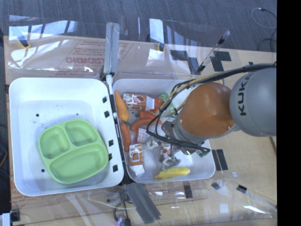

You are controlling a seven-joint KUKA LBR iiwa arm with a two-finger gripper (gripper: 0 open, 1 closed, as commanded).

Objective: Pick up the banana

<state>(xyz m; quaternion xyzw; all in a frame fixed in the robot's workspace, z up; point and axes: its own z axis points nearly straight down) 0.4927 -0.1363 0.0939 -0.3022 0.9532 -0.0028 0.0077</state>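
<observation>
The grey arm with its orange band reaches in from the right, over the right bin. The left bin carries a green divided plate. The gripper hangs low in the right bin; whether it's spread or pinched, I cannot tell. The banana lies by the near wall, just below the gripper.

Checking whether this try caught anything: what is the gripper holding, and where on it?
Nothing visibly held. The gripper sits just above the banana, which lies on the right bin's floor.
</observation>
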